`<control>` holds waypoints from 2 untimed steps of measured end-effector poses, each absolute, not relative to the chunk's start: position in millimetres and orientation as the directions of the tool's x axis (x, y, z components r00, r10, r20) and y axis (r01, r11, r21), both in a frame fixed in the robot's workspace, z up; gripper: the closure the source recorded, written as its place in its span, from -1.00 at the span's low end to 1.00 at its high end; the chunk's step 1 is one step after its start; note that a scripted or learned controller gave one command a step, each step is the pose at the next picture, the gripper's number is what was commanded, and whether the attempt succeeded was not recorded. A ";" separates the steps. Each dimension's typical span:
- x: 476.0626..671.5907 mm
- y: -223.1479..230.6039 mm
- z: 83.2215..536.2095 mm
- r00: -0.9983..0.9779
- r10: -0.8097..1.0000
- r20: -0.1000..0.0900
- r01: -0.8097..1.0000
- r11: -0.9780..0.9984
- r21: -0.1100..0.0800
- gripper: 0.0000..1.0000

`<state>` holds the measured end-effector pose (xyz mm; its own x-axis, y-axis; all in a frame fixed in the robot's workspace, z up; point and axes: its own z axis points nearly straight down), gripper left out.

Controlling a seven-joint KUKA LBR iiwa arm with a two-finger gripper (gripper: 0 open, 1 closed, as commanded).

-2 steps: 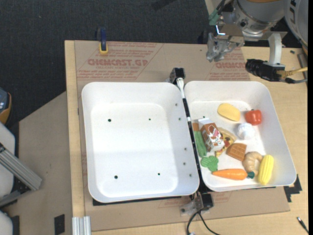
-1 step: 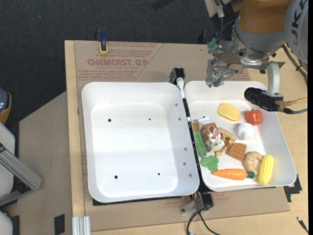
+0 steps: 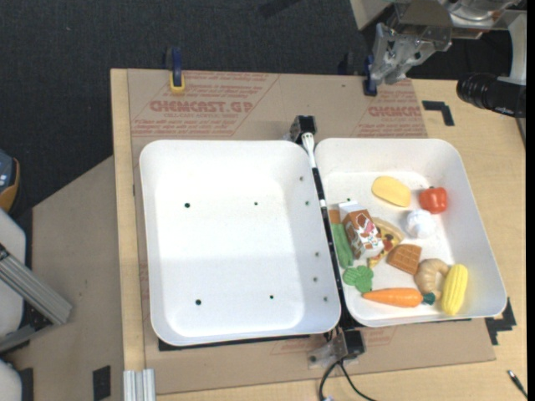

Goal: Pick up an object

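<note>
Left bin [image 3: 167, 224] sat bare white on the desk [image 3: 125, 124], only small dark dots on its floor. Likely the drop side, though that's a guess.

Right bin [image 3: 476, 224] touched it along the centre seam and held every candidate, all toy food crowded toward the near half. From the seam outward: green pod [image 3: 342, 242] lying lengthwise just beside the wall, printed carton [image 3: 363, 231] tilted against it, green leafy piece [image 3: 359, 277] below, orange carrot [image 3: 393, 297] flat along the near wall. Then waffle-like brown piece [image 3: 405, 259], yellow lemon-ish shape [image 3: 391, 191] lying apart toward the far side, white ball [image 3: 417, 222], red pepper [image 3: 432, 199], tan lump [image 3: 431, 272], corn cob [image 3: 455, 288] near the right wall.

The lemon shape and pepper had free space around them, so I'd judge them easier targets than the packed cluster (carton, pod and waffle overlap; can't tell what's stacked on what).

Hand [image 3: 393, 57] hung high beyond the far edge of the right bin, well apart from everything, nothing between its fingers. Apart or together: cannot tell, too small and dark against the clutter. The arm above it was cut off by the frame top. Pick not yet begun.
</note>
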<state>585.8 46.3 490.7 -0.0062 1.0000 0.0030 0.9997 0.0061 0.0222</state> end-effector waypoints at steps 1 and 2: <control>539.1 16.0 407.7 0.004 1.000 -0.001 1.000 -0.004 -0.009 1.00; 502.5 19.3 390.1 0.001 1.000 0.000 1.000 -0.001 -0.005 1.00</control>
